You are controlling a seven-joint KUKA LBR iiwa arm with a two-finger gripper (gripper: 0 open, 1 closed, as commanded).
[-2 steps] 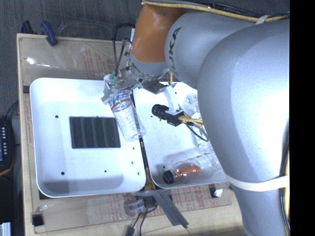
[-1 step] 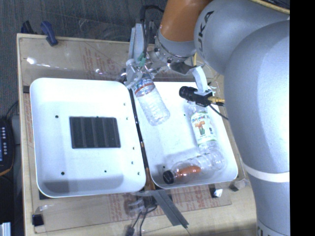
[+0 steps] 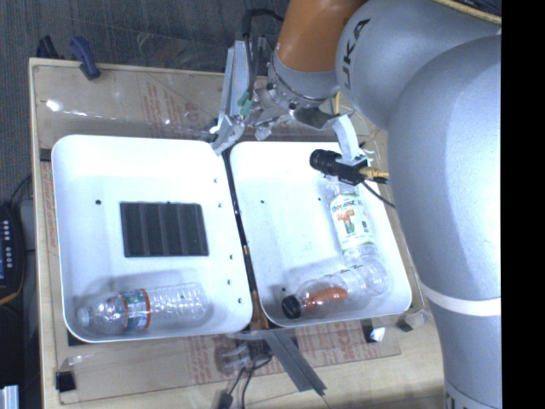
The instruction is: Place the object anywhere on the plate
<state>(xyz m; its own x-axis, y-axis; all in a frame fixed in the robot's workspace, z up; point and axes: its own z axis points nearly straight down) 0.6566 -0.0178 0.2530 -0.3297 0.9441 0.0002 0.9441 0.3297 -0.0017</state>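
The plate (image 3: 164,228) is a dark ridged rectangle lying flat in the middle of the left bin (image 3: 77,169). A clear plastic bottle with a coloured label (image 3: 140,307) lies on its side near that bin's front wall. My gripper (image 3: 228,124) hangs over the far end of the divider between the two bins, well behind the plate and apart from every bottle. Nothing shows in it. The right bin (image 3: 281,228) holds a black-capped clear bottle (image 3: 349,216) along its right wall and another with orange contents (image 3: 334,295) along its front wall.
The big grey arm with its orange band (image 3: 315,15) covers the upper right and overhangs the right bin's right edge. Blue clamps (image 3: 83,56) sit at the bench's far left corner. Cables and a bracket (image 3: 255,356) lie at the front.
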